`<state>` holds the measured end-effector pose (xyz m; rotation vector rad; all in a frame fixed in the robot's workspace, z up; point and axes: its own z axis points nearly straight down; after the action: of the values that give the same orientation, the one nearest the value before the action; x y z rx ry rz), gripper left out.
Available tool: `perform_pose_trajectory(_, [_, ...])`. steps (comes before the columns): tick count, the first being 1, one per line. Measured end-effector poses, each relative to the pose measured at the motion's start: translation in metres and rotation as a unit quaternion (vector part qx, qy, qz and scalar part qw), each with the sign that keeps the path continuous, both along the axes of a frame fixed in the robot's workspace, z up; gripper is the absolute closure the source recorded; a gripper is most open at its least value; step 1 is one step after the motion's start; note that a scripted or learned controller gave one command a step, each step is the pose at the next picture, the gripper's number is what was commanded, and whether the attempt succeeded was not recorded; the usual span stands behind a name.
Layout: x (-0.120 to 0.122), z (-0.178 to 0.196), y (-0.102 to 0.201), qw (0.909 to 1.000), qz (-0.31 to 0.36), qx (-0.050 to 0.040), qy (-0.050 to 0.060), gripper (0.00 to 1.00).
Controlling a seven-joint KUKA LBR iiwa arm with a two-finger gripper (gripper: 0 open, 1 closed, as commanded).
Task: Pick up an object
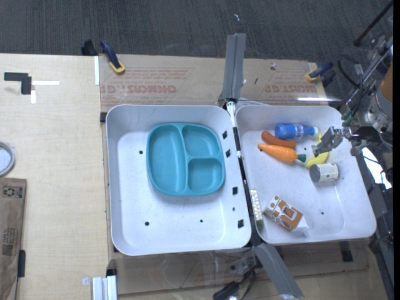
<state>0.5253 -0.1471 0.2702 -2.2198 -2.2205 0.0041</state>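
Observation:
My gripper [327, 142] reaches in from the right and hangs over the upper right part of the right bin [350, 230]. Its tip is right above a yellow object [317, 159] and partly covers it. Just below that lies a small grey-white cylinder [325, 172]. To the left are two orange carrots [279, 153] [278, 139], and a blue bottle [292, 130] lies near the bin's back wall. A brown and white carton [285, 215] rests toward the bin's front.
The left bin [125, 224] holds a teal divided plate [185, 159]. A grey post [234, 67] stands behind the seam between the bins. Cables and the arm's body [375, 105] crowd the right edge. Clamps [112, 58] [319, 74] sit on the back board.

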Motion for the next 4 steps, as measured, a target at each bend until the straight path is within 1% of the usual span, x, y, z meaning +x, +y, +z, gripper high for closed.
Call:
perform_pose_trajectory(1, [0.047,-0.153,-0.048,0.9994,-0.035,0.0003,0.000,0.00])
perform_pose_trajectory(2, [0.047,-0.143,-0.049,0.9993,-0.036,-0.0002,0.000,1.00])
perform_pose_trajectory(3, [0.047,-0.143,-0.048,0.9993,-0.036,-0.0002,0.000,0.00])
perform_pose_trajectory(4, [0.077,-0.172,-0.060,0.9994,-0.034,0.0023,-0.007,0.00])
